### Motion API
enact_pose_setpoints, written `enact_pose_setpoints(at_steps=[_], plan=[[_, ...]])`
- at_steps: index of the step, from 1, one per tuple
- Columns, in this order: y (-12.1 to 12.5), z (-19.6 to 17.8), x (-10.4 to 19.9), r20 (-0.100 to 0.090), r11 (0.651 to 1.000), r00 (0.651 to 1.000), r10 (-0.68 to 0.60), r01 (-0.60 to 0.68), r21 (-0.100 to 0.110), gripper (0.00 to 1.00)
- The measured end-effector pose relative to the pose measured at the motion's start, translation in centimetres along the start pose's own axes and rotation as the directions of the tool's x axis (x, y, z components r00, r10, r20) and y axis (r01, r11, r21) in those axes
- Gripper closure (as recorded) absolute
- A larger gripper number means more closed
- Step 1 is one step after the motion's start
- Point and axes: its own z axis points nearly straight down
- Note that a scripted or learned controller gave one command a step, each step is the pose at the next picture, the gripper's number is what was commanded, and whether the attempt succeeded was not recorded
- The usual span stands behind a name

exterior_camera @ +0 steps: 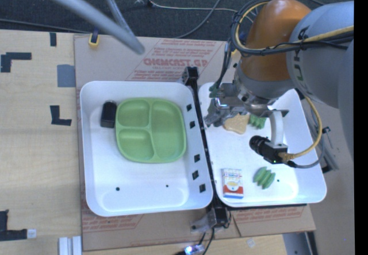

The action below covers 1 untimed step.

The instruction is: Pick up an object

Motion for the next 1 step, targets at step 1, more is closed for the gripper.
enact_pose_setpoints(at_steps=[1], plan=[[1.50, 0.13, 4.48, 0.000, 1.000, 1.000, 0.001, -0.001, -0.001, 1.00]])
